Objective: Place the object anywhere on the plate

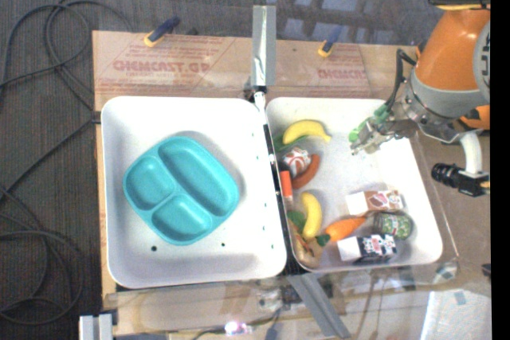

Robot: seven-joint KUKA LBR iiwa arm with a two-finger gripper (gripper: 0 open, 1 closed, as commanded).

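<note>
We see a rounded orange shell (453,52) above and behind the tool (368,135), banded below by a grey wrist ring (446,101). The tool itself is small, pale and greenish, and black cabling (398,91) runs just behind it.

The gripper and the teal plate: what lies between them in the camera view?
In the camera view, between the gripper and the teal plate lie a banana and the touching rims of the two white bins.
</note>
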